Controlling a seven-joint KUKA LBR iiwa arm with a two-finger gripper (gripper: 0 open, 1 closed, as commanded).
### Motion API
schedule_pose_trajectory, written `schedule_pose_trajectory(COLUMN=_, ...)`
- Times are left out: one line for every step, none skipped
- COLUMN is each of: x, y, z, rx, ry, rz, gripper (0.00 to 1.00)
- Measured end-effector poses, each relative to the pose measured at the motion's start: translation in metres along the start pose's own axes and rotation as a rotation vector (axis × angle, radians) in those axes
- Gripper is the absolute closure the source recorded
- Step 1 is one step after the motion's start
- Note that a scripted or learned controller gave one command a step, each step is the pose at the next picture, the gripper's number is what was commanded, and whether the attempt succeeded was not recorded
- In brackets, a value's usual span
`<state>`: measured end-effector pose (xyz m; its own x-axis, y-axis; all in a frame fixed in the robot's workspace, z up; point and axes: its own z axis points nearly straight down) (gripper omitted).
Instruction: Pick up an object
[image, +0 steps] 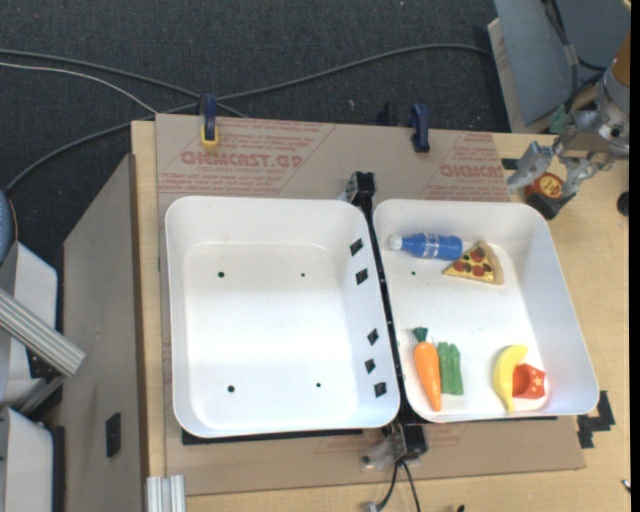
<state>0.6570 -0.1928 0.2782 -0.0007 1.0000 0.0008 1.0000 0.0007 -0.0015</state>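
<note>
The right bin (560, 300) holds several toys. A blue bottle (427, 244) lies on its side near the far rim, with a pizza slice (476, 264) just to its right. Near the front rim lie an orange carrot (427, 373), a green piece (451, 368) touching it, a yellow banana (504, 375) and a red piece (530, 381) against the banana. My gripper (552, 172) hangs beyond the bin's far right corner, over the bench, apart from all the toys. It is open, with its fingers (526, 167) spread, and a small orange-and-dark round thing (548, 186) shows below the gap.
The left bin (190, 300) sits beside the right one, joined by a black divider with clips (372, 300). Two clamps (209, 120) (420, 128) pin cardboard at the back. Cables cross the dark floor behind.
</note>
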Motion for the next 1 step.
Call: schedule_pose_trajectory(x=-0.0258, y=0.0085, z=0.1956, rx=0.014, ry=0.019, rz=0.001, gripper=0.0)
